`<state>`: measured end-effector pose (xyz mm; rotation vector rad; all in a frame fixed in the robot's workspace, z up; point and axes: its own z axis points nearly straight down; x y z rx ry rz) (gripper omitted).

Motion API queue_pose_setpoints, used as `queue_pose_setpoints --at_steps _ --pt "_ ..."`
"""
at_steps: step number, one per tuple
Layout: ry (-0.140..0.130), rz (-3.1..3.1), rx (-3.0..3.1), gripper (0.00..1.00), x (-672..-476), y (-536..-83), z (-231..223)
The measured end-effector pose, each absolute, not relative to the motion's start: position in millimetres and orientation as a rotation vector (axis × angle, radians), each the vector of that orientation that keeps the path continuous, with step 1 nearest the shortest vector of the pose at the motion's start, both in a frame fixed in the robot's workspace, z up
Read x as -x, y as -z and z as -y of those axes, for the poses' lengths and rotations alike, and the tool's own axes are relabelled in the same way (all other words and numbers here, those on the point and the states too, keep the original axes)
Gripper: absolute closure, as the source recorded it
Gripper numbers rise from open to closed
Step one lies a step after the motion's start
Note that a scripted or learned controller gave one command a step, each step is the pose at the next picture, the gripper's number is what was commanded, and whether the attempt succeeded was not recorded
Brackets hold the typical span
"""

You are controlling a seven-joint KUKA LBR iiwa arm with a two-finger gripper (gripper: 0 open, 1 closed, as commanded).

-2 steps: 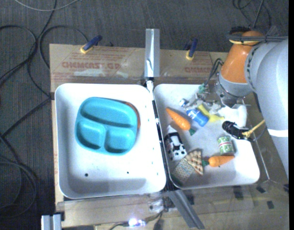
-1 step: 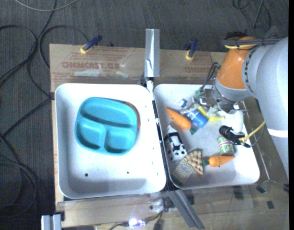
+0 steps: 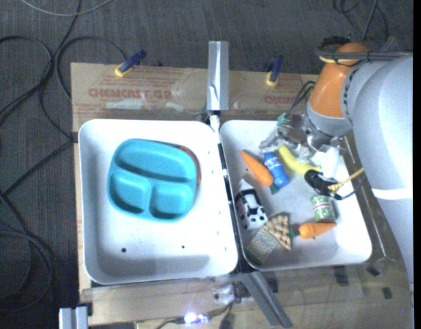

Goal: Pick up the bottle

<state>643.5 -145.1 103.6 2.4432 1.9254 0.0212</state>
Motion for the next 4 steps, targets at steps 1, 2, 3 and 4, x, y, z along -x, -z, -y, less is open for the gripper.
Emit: queue_pose_setpoints --at_steps 1,2,3,4 --pt "-0.038 -1.822 -2.522 0.0 -618.1 -102.7 155.6" --pt "-0.023 -1.825 -2.53 1.0 -614.6 -107.1 156.2" --pt "-0.022 -1.825 -2.53 0.0 -614.6 -107.1 156.2" --pt "-0.02 -1.828 -2.532 1.0 -614.2 -114.6 155.2"
